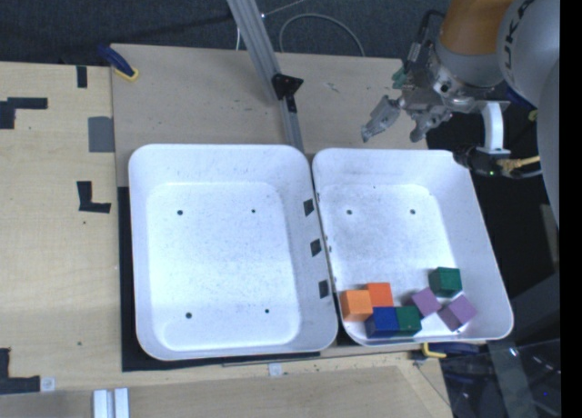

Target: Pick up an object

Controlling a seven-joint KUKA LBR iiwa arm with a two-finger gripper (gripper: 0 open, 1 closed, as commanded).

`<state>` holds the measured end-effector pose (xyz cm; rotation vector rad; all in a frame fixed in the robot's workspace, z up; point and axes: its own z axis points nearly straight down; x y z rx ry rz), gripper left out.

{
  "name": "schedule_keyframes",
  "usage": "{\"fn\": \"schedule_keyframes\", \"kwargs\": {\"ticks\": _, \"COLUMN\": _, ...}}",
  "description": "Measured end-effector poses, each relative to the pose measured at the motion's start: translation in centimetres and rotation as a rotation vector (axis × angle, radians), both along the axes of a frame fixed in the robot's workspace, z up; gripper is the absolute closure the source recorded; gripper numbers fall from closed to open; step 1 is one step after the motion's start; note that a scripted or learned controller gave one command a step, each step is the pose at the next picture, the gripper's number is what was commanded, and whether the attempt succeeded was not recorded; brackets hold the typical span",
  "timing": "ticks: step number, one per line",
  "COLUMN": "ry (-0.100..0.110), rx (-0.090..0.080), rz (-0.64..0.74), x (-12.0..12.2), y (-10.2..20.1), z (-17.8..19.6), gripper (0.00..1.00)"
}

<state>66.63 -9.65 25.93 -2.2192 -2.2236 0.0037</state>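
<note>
Several small blocks lie along the front of the right bin point(473, 216): an orange block point(356, 303) with a darker orange one point(379, 293) behind it, a blue block point(384, 320), a green block point(408, 319), two purple blocks point(425, 301) point(457, 312), and a dark green block point(446, 281). My gripper point(398, 125) hangs above the bench just beyond the right bin's far rim, well away from the blocks. Its two fingers are spread apart with nothing between them.
The left bin point(145, 225) sits beside the right one, joined by black clips at the middle rims. A slanted metal rail point(255, 30) runs from the top down to the bins' far junction. A thin wire loop point(318, 30) lies on the bench behind.
</note>
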Motion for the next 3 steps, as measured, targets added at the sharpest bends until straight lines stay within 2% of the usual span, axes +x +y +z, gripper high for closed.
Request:
{"fn": "schedule_keyframes", "kwargs": {"ticks": 1, "ry": -0.006, "rx": 0.001, "rz": -0.004, "x": -8.7, "y": -1.3, "z": 7.6, "gripper": 0.0}}
{"fn": "schedule_keyframes", "kwargs": {"ticks": 2, "ry": 0.007, "rx": 0.005, "rz": 0.005, "x": -14.6, "y": 6.7, "z": 2.5, "gripper": 0.0}}
{"fn": "schedule_keyframes", "kwargs": {"ticks": 3, "ry": -0.009, "rx": -0.004, "rz": -0.009, "x": -16.9, "y": -8.1, "z": 16.4, "gripper": 0.0}}
